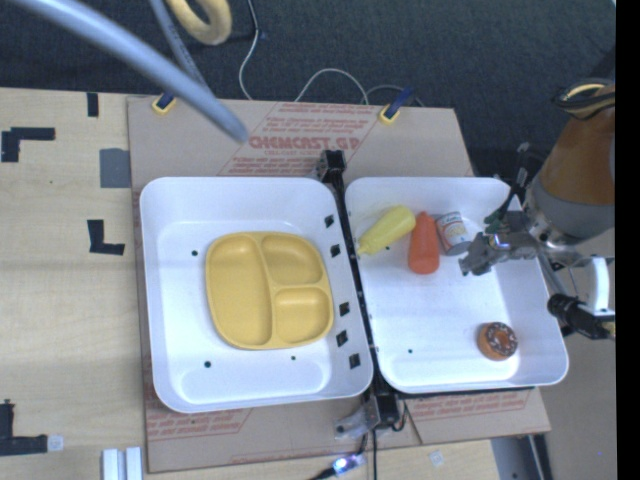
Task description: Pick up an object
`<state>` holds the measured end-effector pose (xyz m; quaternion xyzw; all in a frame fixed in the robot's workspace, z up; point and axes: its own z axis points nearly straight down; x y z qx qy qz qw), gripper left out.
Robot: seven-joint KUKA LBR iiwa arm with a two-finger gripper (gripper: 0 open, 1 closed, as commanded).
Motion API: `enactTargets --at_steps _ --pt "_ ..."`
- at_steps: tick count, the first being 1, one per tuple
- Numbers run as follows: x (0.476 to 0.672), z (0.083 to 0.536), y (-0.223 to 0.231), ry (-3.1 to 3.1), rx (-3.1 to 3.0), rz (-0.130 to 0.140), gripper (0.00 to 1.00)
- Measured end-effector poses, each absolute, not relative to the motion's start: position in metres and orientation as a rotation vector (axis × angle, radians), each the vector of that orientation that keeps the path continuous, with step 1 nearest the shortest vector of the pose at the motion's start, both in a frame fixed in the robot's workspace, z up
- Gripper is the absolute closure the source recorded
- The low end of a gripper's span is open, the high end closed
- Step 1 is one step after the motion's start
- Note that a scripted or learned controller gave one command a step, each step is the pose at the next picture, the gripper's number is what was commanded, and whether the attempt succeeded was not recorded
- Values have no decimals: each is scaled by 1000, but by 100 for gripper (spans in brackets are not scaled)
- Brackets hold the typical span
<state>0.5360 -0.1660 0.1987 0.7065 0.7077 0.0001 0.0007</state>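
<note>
The right bin [440,363] holds a yellow banana-like piece [386,229], an orange carrot-like piece [424,243], a small can [451,230] and a brown doughnut [496,340]. My gripper [482,253] hangs over the right bin's upper right part, just right of the small can and apart from it. Nothing shows between its fingers. The doughnut lies well below it near the bin's front right corner. The arm's orange band [585,158] is at the right edge.
The left bin [180,368] holds a yellow divided plate [268,290]. A black clip [331,164] joins the two bins at the back. Both bins rest on a cardboard sheet [300,138]. A grey pole [120,43] crosses the upper left.
</note>
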Motion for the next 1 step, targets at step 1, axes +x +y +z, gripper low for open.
enactTargets --at_steps 1 --pt "536 214 -165 2224 2220 0 100"
